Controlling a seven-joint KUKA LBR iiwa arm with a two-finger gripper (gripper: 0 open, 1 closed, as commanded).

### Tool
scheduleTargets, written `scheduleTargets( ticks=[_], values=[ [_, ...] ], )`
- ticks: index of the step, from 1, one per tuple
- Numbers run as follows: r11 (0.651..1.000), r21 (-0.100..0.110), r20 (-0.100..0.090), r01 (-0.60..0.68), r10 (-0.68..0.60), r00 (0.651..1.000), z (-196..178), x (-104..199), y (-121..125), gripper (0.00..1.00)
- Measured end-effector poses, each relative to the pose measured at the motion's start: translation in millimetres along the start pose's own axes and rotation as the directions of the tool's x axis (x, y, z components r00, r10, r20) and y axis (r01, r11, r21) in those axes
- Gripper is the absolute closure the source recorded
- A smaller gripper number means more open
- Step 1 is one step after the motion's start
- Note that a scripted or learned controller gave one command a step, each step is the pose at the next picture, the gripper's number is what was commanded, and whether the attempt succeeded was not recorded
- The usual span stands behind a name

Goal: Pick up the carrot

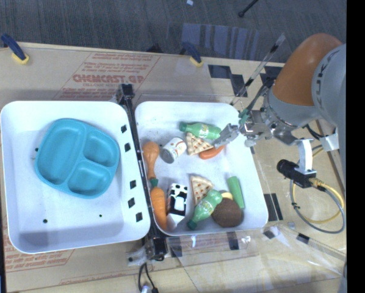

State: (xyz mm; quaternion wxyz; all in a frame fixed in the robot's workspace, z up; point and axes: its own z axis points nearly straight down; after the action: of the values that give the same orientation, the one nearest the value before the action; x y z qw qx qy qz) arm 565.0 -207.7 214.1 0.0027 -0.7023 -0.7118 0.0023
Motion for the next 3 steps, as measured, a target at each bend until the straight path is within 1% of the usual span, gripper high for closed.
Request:
scheduleTargets(
  ticks=[1,2,3],
  values=[
    [0.996,0.003,-0.003,-0.087,0.087,0.996,6.5,99.3,19.6,0.00],
    [0.999,-0.004,-0.001,0.039,-0.039,0.999,22.1,154.7,55.2,0.00],
    [1.000,-0.012,0.003,0.010,-0.010,1.000,-77.8,145.6,87.2,0.00]
  ],
)
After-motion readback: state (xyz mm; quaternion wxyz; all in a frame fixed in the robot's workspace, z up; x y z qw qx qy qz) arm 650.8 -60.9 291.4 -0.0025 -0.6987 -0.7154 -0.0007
